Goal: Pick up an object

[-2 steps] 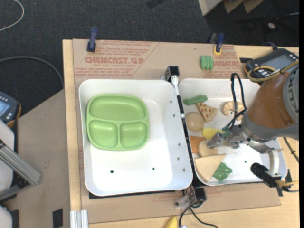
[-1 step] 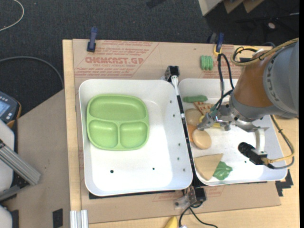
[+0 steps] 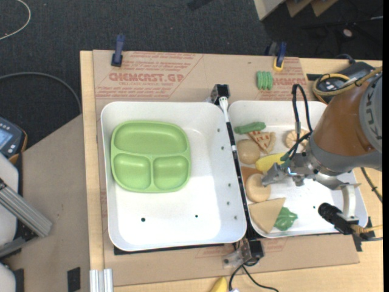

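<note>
My gripper [image 3: 275, 175] hangs low over the middle of the right bin [image 3: 316, 111], on the grey arm with the orange band [image 3: 340, 123] that comes in from the right. Just under and beside it lie a yellow toy piece [image 3: 269, 161] and a round tan piece [image 3: 256, 188]. Further back in the bin are a beige lump [image 3: 247, 151], a pizza slice [image 3: 262, 140], a green pod [image 3: 249, 127] and a round cracker [image 3: 295, 139]. A tan wedge [image 3: 266, 215] with a green leafy piece [image 3: 284, 219] lies at the front. I see nothing lifted off the bin floor.
The left bin [image 3: 200, 218] holds a green divided plate [image 3: 150, 156]. A small green ribbed item [image 3: 264, 80] lies on the cardboard behind the right bin. A black bar [image 3: 229, 140] runs between the bins. Blue clamps [image 3: 117, 50] grip the board's far edge.
</note>
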Tool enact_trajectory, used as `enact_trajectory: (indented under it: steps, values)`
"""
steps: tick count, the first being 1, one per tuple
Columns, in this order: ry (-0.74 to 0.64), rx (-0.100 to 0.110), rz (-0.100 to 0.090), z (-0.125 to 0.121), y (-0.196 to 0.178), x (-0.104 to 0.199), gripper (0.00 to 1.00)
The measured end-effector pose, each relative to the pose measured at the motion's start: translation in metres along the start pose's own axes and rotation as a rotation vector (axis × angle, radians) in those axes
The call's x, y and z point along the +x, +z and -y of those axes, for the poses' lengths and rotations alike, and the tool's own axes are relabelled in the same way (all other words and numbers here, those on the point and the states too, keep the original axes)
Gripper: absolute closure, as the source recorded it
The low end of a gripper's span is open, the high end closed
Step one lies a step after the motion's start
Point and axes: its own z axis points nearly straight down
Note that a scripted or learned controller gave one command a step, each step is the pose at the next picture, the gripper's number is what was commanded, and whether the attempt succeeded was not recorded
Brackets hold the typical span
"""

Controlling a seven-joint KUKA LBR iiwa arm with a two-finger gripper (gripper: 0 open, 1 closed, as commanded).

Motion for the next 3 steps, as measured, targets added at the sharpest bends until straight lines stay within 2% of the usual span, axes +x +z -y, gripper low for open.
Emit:
enact_trajectory:
  steps: [1,2,3]
  values:
    - [-0.003,-0.006,0.004,-0.058,0.028,-0.037,0.0]
    - [-0.004,-0.006,0.003,-0.057,0.017,-0.036,1.0]
    - [-0.008,-0.001,-0.004,0.02,-0.072,0.034,1.0]
